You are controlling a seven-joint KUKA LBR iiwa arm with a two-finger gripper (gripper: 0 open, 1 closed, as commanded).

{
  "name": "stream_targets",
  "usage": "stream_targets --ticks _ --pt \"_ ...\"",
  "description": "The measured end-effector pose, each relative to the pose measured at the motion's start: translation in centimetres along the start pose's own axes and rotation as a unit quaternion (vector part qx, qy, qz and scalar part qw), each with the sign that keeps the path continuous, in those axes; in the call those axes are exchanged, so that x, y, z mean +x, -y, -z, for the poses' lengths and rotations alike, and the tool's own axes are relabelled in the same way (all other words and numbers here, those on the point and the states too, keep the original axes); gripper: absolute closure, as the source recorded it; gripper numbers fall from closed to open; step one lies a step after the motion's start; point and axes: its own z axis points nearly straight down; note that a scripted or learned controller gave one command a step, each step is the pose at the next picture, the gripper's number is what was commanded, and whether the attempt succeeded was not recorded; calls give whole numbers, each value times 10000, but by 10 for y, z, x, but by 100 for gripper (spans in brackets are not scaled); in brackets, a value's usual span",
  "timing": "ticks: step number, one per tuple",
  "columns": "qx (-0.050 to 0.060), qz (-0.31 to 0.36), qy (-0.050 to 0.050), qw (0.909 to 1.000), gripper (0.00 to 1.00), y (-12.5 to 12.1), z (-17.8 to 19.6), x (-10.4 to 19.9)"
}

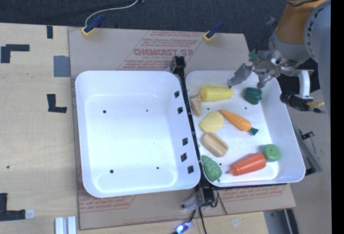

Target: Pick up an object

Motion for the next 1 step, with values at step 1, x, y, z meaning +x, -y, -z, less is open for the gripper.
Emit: stream_targets --ticks 1 --pt "22 -2 -1 10000 0 31 -107 -8"
